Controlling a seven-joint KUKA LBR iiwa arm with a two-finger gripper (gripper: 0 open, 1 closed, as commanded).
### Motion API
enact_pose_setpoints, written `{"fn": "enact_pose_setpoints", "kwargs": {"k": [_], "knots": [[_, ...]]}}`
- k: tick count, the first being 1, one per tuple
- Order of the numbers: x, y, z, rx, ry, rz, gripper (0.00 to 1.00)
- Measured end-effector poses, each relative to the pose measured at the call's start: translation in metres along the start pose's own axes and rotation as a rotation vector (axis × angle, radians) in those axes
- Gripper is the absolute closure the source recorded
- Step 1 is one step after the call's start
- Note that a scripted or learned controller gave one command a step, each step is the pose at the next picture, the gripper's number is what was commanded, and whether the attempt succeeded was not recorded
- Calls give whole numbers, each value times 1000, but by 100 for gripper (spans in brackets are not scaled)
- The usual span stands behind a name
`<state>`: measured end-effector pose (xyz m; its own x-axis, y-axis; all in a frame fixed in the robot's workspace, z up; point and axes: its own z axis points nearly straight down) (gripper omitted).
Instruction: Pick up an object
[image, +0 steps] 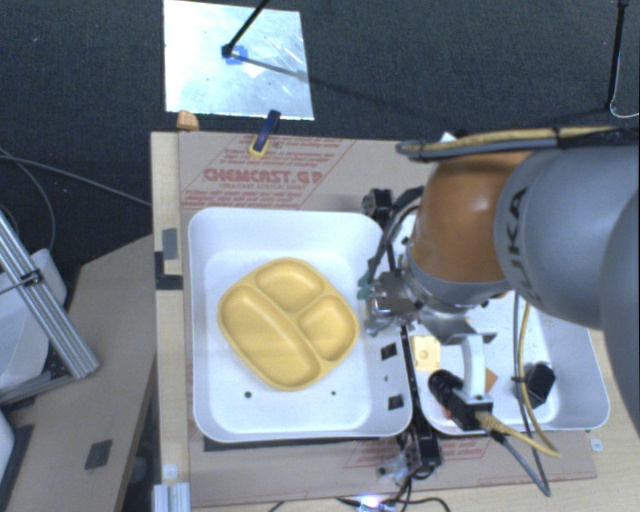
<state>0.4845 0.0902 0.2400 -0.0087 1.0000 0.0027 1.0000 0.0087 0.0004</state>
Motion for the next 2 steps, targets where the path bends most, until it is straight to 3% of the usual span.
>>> {"fn": "enact_pose_setpoints", "kwargs": {"k": [1, 2], "knots": [[-86, 34, -4, -4, -6, 16, 100], [-58, 2, -186, -19, 1, 0, 100]]}}
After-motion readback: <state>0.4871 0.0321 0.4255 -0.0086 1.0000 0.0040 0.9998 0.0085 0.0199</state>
